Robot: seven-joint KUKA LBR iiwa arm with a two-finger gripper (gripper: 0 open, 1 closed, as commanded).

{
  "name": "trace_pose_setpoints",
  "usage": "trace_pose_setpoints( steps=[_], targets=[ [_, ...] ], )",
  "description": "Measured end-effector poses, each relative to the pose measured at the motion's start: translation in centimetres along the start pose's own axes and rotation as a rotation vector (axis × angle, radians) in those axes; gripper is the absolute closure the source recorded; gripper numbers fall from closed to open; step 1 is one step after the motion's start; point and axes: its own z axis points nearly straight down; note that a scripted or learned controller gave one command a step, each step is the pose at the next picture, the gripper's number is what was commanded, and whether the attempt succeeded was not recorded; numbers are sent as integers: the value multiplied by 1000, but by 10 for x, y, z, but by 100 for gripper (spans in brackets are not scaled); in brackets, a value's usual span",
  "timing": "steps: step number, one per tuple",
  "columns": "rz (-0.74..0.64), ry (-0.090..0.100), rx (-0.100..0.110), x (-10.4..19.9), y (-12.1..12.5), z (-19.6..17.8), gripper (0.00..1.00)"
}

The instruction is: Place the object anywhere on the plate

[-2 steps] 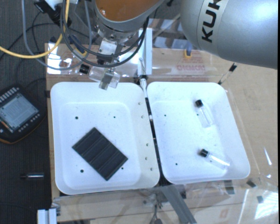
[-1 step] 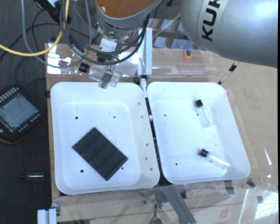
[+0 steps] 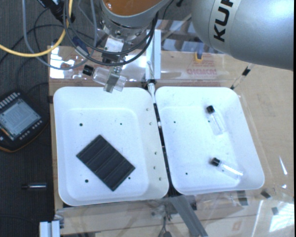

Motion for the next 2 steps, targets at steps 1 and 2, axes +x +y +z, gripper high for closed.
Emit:
trace_pose_setpoints(
  steps=[1, 2],
  targets=[
    [5, -10, 3, 0, -1, -6, 100],
    [9, -19, 7, 1, -2, -12, 100]
  ],
)
